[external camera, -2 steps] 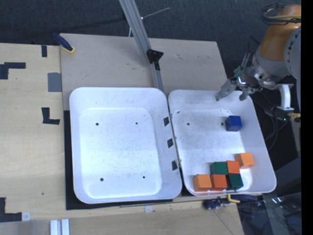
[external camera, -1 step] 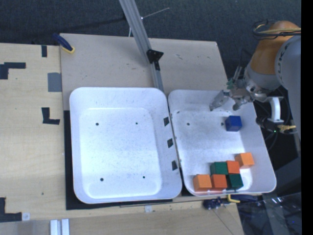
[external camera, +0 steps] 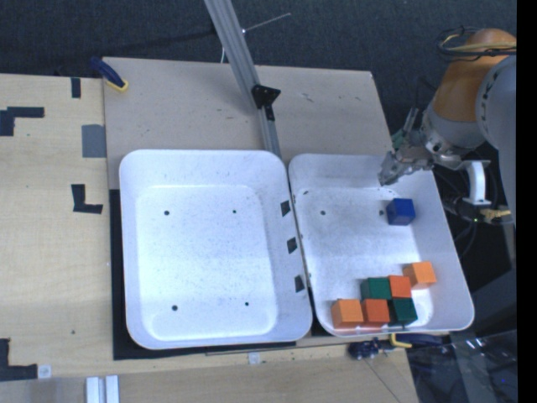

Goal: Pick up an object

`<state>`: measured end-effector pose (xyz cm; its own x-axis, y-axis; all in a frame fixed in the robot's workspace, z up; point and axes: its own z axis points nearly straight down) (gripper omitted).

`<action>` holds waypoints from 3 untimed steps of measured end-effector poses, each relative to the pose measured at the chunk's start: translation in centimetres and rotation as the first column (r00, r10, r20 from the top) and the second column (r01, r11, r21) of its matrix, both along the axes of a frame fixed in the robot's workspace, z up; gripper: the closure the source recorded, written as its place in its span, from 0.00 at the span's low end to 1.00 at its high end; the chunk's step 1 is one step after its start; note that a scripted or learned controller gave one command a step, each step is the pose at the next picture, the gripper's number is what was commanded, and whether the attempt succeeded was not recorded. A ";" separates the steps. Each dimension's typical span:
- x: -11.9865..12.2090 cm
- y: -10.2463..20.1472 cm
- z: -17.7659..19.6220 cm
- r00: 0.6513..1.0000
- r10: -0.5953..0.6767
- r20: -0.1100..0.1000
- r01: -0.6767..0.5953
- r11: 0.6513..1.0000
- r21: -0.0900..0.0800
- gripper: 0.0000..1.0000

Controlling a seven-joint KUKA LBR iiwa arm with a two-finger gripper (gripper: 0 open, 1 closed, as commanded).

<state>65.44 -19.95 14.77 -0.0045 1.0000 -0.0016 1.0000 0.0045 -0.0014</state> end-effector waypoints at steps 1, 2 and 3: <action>0.3 0.0 4.3 1.000 -0.002 0.005 0.002 1.000 0.000 1.00; 0.5 0.6 8.7 1.000 -0.002 0.006 0.002 1.000 0.000 1.00; 0.6 0.6 13.3 1.000 -0.002 0.006 0.002 1.000 0.000 1.00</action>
